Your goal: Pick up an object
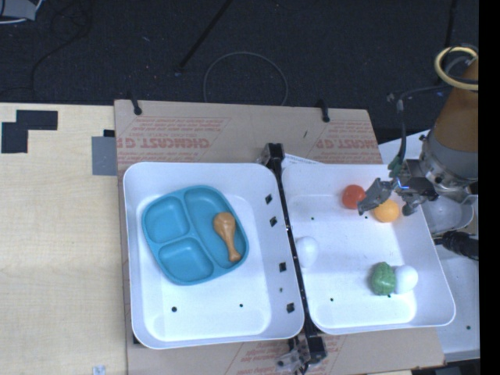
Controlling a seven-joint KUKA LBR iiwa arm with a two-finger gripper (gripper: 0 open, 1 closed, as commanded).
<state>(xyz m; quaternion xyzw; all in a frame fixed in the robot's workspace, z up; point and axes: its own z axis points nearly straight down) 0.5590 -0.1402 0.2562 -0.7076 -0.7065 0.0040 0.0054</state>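
My gripper hangs over the far right part of the right bin. Its two dark fingers are spread open. An orange round object sits just below and between the fingertips, resting on the bin floor, not lifted. A red ball lies directly left of the left finger. Nearer the front of this bin, a green lumpy object touches a white round object. Another white object rests by the bin's left wall.
The left bin holds a blue divided tray with a tan drumstick in its right compartment. A black divider runs between the bins. The arm's grey wrist stands above the right bin's far right corner.
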